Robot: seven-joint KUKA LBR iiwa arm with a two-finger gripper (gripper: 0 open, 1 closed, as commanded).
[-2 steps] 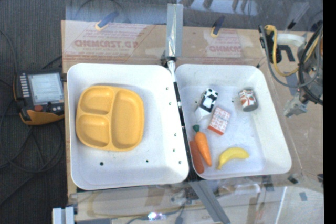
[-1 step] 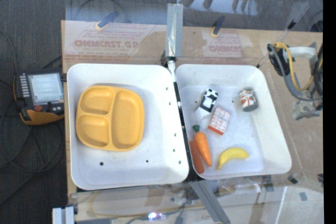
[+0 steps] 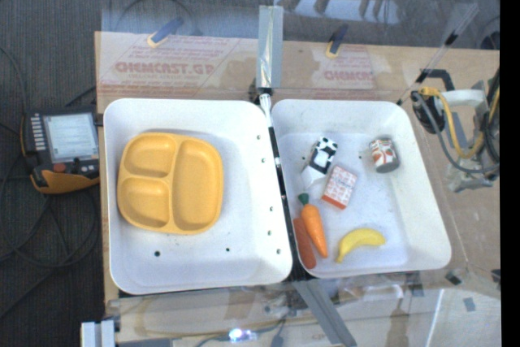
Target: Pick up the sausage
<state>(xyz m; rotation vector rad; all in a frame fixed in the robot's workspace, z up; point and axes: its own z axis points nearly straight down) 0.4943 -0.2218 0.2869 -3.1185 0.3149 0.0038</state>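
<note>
The sausage (image 3: 304,248) is a short reddish-brown stick in the right bin (image 3: 422,207). It lies along the bin's left wall near the front corner. An orange carrot (image 3: 314,228) with a green top lies right beside it on its right, touching or nearly touching.
The right bin also holds a yellow banana (image 3: 360,242), an orange-and-white box (image 3: 339,186), a black-and-white carton (image 3: 322,155) and a small can (image 3: 383,154). A yellow divided plate (image 3: 171,181) sits in the left bin (image 3: 122,256). Cables and a yellow hose (image 3: 452,126) hang past the right bin.
</note>
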